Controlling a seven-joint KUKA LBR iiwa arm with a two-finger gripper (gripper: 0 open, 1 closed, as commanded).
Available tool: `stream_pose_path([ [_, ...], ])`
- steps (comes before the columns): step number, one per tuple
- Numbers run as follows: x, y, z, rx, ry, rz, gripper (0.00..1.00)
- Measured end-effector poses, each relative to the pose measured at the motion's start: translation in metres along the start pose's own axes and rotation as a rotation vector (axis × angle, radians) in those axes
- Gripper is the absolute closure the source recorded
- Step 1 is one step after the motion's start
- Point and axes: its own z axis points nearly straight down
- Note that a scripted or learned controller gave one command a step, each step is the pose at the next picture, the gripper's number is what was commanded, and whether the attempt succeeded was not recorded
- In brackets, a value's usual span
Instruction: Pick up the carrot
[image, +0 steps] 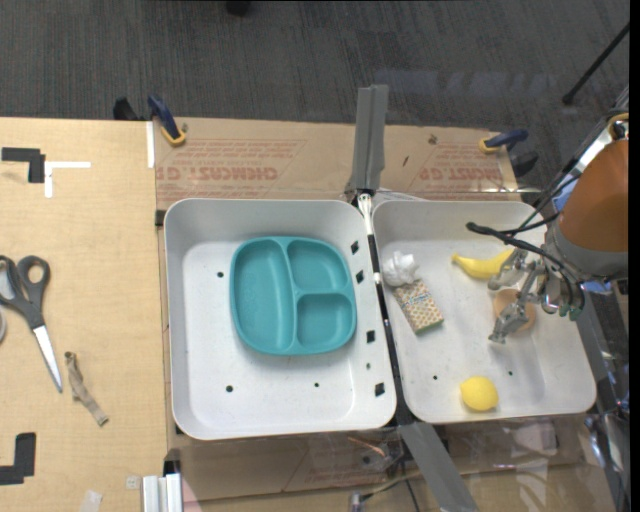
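The gripper (512, 318) is hanging low over the right bin (540, 390), and something orange-brown, probably the carrot (508, 299), is sitting right at it. Can't tell whether it's being held. The banana (482, 264) is lying just beside, the lemon (480, 394) nearer the front.

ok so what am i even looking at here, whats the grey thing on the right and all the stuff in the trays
One camera looks down at a slant on a bench with two shallow white bins. The grey robot arm with an orange band reaches in from the right; its two-finger gripper hangs over the right white bin, near something orange. That bin holds a yellow banana, a round yellow lemon, a small patterned packet and a crumpled white object. The left white bin holds a teal divided plate. Metal scissors lie on the cardboard.
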Motion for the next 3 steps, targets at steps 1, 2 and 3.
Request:
stream_pose_path([
  [1, -0.002, 0.001, -0.011, 0.001, -0.006, -0.003, 1.00],
  [2, -0.051, 0.001, -0.087, -0.002, -0.004, -0.633, 1.00],
  [3, -0.033, -0.004, -0.183, -0.002, -0.004, -0.757, 1.00],
])
